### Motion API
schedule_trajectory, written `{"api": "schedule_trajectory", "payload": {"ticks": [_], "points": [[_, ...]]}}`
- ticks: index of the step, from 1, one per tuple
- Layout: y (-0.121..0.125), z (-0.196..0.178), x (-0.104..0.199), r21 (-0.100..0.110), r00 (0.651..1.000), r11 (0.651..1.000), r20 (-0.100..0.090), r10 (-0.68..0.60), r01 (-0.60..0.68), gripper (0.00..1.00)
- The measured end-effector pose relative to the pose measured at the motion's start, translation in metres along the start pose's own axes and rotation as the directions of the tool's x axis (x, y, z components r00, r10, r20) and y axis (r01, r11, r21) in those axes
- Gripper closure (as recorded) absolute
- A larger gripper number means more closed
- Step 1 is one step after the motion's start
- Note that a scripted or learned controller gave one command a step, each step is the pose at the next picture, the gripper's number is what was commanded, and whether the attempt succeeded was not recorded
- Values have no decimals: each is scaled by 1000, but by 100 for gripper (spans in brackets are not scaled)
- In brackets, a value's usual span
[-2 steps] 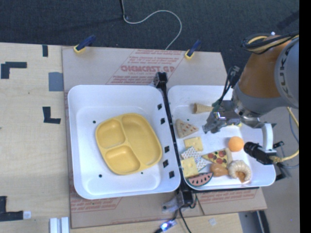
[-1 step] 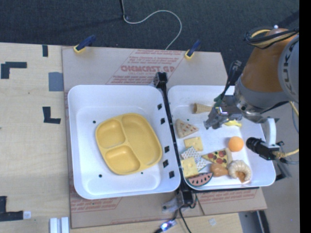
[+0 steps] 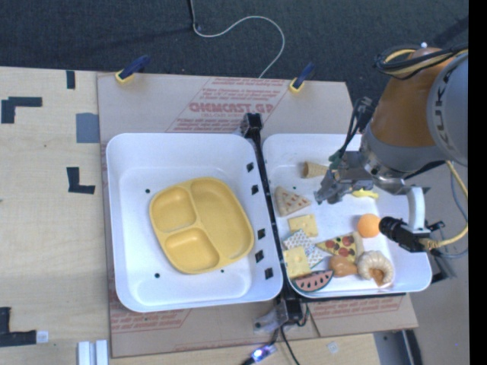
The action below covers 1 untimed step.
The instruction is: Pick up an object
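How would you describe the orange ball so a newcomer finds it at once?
Look in the right bin, among the toy food. Toward its right side lies the orange ball, just above the pizza slice. It alone is round, smooth and plain orange.

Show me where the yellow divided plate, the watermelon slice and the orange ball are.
yellow divided plate (image 3: 201,225), camera view, on the ridge where its compartments meet.
watermelon slice (image 3: 313,281), camera view, on its red flesh.
orange ball (image 3: 368,226), camera view, on its middle.

The end effector (image 3: 329,190) is dark and small, so its fingertips cannot be told apart. The arm (image 3: 417,112) hides part of the right bin (image 3: 293,147) and covers most of a yellow piece (image 3: 366,194).
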State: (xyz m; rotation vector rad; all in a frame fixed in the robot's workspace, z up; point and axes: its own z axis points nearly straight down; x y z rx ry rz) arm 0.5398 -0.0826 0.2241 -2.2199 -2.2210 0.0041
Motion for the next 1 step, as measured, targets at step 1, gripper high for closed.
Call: {"api": "schedule_trajectory", "payload": {"ticks": [1], "points": [[8, 5, -17, -1, 1000, 1000, 1, 1, -1, 100]]}}
